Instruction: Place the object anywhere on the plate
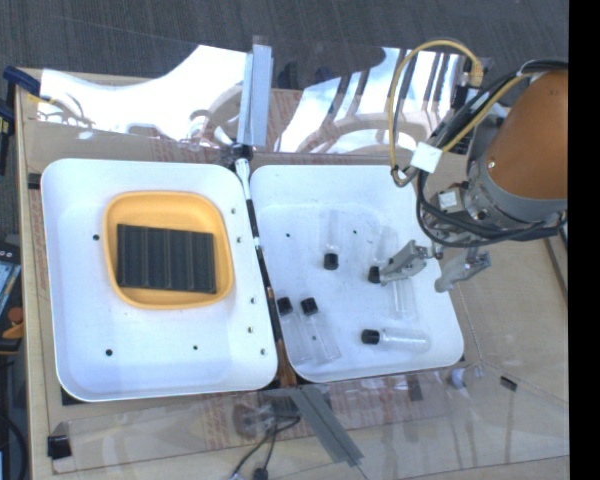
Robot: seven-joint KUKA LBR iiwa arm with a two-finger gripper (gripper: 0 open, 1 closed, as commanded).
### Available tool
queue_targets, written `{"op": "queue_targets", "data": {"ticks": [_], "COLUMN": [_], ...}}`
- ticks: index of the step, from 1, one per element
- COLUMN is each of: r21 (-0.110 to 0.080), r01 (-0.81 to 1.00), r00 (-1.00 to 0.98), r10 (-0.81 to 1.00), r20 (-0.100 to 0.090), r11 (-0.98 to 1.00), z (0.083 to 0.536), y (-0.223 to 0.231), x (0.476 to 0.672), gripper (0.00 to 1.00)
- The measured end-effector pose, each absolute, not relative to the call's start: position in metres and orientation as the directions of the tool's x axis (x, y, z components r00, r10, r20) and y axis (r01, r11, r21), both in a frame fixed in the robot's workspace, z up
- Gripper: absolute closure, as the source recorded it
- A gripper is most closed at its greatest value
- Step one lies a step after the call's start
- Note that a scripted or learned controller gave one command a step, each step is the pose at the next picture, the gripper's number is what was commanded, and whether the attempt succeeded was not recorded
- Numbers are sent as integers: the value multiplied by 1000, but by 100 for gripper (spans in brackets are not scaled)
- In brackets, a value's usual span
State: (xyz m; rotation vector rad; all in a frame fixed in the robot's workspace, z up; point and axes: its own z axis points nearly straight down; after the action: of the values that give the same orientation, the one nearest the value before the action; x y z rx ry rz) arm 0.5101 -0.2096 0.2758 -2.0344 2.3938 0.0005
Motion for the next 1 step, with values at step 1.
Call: {"op": "queue_targets", "data": {"ticks": [1], "r21": [3], "r01": [-997], "r00": [-75], "r10": [-997], "r20": [-1], "r11": [75], "z": [251], "y": [-35], "x": [481], "gripper": [0]}}
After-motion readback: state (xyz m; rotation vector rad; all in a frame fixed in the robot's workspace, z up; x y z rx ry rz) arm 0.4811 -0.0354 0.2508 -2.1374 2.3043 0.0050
